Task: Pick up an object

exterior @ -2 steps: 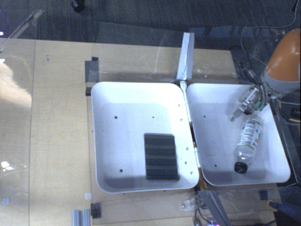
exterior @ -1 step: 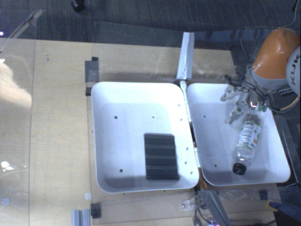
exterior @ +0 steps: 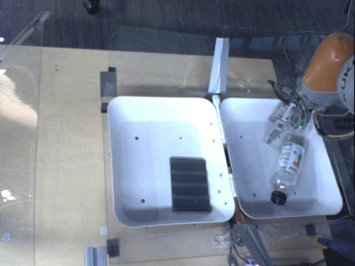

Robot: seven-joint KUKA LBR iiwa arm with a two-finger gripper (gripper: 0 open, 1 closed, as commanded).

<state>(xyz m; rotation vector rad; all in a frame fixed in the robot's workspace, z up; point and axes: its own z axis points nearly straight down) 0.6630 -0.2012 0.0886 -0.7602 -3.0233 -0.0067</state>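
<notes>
A clear plastic bottle (exterior: pixel 288 165) with a black cap and a printed label lies in the right shallow white bin (exterior: pixel 249 143), cap toward its near wall. The claw (exterior: pixel 284 121) hovers just beyond the bottle's base; how wide it stands cannot be told. A black ribbed rectangular block (exterior: pixel 190 184) lies in the left white bin (exterior: pixel 144 126), well apart from the bottle.

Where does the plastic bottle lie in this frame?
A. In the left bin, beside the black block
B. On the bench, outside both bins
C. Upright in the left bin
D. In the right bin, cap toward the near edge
D: the bottle lies on its side in the right bin, dark cap toward the near edge, while the black block sits alone in the left bin.
</notes>
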